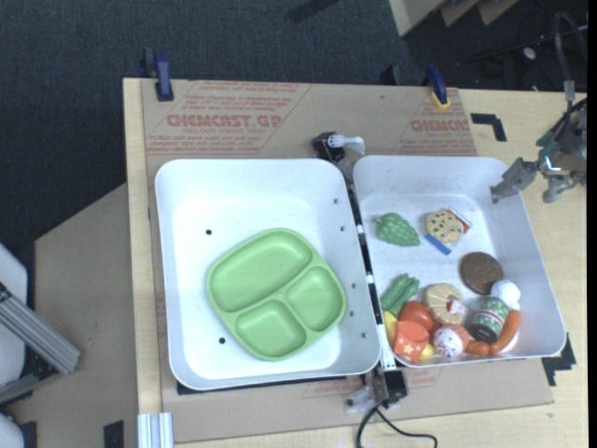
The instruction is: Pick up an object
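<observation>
The desk (pixel 233 119) carries two shallow white bins side by side, and the right bin (pixel 550 292) serves here as the landmark. The jaws of the gripper (pixel 536 180) hang over that bin's upper right corner, just at its rim, with two grey fingers splayed apart and nothing between them; they stand open, one finger (pixel 508 183) reaching in over the bin's white floor, the other nearer the rim. All the loose things lie inside the right bin. Toward its upper middle rests a leafy green toy (pixel 396 230), and just beside that, on the side toward the gripper, a cookie-like piece (pixel 445 224) with dark specks on a blue and red card. Lower, near the bin's right wall, sits a round brown disc (pixel 480 270). The bin's lower part holds a crowded heap: green pods (pixel 399 293) at the wall shared with the other bin, a red tomato-like piece (pixel 414 318) below them, a tan bun-like piece (pixel 442 301), a small can with a dark label (pixel 487 322), a white ball (pixel 506 294) and an orange carrot-like piece (pixel 505 334), many of them touching. The left bin (pixel 187 250), joined to the right bin's near wall, holds a light green divided tray (pixel 275 292) with three compartments, lying at a slant.
</observation>
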Robot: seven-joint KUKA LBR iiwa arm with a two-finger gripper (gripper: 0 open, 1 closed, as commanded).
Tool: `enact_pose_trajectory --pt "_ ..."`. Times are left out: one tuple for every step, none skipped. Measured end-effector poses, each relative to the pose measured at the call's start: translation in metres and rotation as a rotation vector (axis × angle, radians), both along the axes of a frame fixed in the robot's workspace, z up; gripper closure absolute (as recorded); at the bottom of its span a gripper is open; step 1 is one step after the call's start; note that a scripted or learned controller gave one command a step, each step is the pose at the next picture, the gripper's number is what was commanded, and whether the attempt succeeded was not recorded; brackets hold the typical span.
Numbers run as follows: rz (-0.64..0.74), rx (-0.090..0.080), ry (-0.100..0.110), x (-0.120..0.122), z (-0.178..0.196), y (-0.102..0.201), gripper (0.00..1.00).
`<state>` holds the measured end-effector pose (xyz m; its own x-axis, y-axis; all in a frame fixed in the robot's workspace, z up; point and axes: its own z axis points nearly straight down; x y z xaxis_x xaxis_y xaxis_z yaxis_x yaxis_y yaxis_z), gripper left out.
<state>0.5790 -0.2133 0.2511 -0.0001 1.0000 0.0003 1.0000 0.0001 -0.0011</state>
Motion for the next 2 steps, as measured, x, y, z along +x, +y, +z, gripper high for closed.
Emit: enact_pose_trajectory --pt "0.009 0.006 0.007 0.057 -0.103 0.089 0.00" --pt "-0.007 -0.005 -0.003 0.039 -0.096 -0.009 0.00"
